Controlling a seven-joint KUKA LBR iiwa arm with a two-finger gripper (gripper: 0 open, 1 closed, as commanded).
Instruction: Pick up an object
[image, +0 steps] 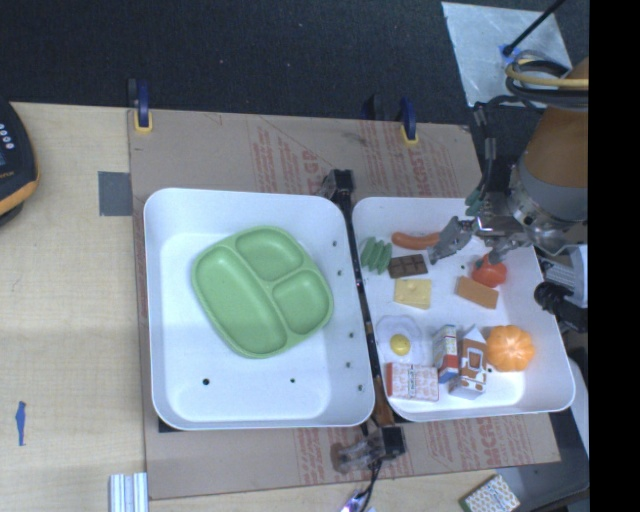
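The gripper (478, 243), fingers spread, hovers at the upper right over the red tomato (490, 272); it may slip away because it is round

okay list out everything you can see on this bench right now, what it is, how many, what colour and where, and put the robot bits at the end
bins: 2, white, side by side on the bench
divided plate: 1, green, in the left bin
green toy food: 1, right bin, top left
sausage: 1, orange-red, right bin, top
brown square: 1, below the sausage
cheese block: 1, pale yellow, right bin, middle
tan block: 1, right of the cheese block
red piece: 1, under the gripper
fried egg: 1, white and yellow, lower left of right bin
small cartons: several, red and white, right bin's front
orange: 1, right bin, lower right
clamps: 2, blue, bench's far edge
arm: 1, grey and orange, from the right
gripper: 1, over the right bin
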